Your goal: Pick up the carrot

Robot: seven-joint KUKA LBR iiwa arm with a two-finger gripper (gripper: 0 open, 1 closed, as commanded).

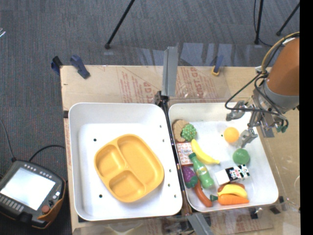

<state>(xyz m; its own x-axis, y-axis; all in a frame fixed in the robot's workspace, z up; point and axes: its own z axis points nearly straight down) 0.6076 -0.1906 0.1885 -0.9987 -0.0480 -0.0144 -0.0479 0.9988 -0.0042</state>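
The carrot [234, 199] is orange with a green stem end pointing left. It lies at the front of the right bin [215, 115], just under a yellow banana-shaped toy [233, 190]. My gripper [257, 132] hangs over the bin's right side, well behind the carrot, between an orange ball [231, 134] and the bin's right wall. Its fingers stand apart with nothing between them. A green ball [241, 156] lies just in front of the gripper.
The right bin also holds a banana [204, 152], a green bottle [202, 171], a red sausage-like toy [202, 196], a purple piece [188, 174], a broccoli [189, 131], a small black-and-white carton [234, 173]. A yellow divided plate [128, 167] lies in the left bin [78, 131].
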